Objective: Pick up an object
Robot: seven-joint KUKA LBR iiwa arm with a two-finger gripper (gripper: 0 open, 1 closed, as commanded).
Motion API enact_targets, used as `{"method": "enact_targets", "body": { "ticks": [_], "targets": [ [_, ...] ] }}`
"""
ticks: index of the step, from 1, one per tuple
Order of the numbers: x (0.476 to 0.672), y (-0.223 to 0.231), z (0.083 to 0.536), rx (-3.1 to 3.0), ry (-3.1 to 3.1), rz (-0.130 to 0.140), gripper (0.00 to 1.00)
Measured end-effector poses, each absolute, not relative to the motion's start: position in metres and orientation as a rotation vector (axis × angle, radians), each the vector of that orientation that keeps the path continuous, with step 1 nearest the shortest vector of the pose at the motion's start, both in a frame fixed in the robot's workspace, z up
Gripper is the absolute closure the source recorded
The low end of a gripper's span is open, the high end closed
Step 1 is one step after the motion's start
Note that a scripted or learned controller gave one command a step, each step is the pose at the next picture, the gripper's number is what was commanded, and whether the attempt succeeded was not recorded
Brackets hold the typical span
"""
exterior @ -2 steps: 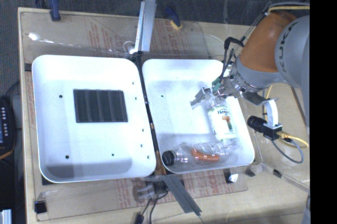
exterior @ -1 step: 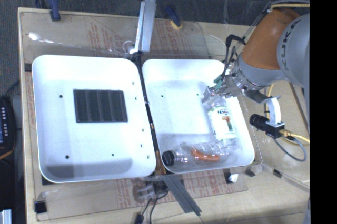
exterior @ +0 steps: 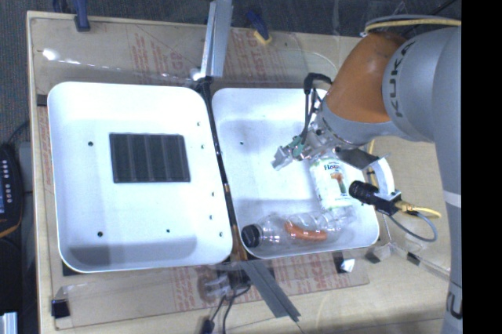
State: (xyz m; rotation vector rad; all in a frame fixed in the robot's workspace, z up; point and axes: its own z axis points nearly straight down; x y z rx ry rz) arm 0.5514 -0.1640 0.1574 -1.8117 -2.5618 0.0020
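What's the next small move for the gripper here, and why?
Probably lower toward the white bottle. The gripper hangs over the right bin with nothing seen between its fingers, and the bottle lies just beside it; the clear bottle sits farther off, at the near wall.

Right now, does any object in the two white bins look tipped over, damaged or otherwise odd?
Two things lie on their sides in the right white bin: a clear plastic bottle with a black cap along the near wall and a white labelled bottle beside it. No spill or damage is visible.
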Motion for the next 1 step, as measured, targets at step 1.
{"method": "enact_targets", "body": {
  "ticks": [1],
  "targets": [
    [0.5561,-0.1592,0.137,-1.79,-2.577,0.003,1.0]
  ]
}}
